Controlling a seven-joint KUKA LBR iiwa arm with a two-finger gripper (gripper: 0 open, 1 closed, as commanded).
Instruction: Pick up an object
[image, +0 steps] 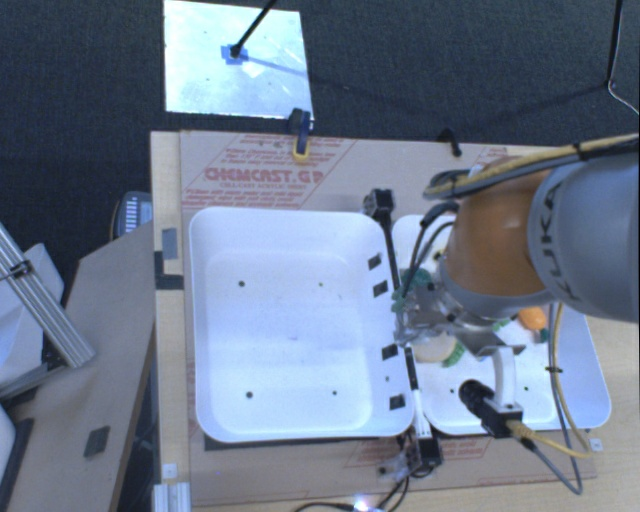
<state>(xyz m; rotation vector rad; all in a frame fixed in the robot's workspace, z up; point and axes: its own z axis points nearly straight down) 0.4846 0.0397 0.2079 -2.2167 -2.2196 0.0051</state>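
Over the right bin's (590, 400) left edge, the arm (540, 240) hides the gripper, whose state cannot be told. Objects, apparently an orange piece (533, 318) and green piece (452, 352), lie crowded beneath; a mis-grasp is likely.

- A metal plate (238, 58) lies at twelve o'clock on dark carpet.
- A yellow clamp (300, 150) sits just below it.
- An aluminium rail (40, 305) slants at nine o'clock.

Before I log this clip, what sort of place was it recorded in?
Most likely a robotics lab or test cell, not a home or shop. A grey and orange arm reaches over two shallow white bins set on a bench with loose cables, above dark carpet.
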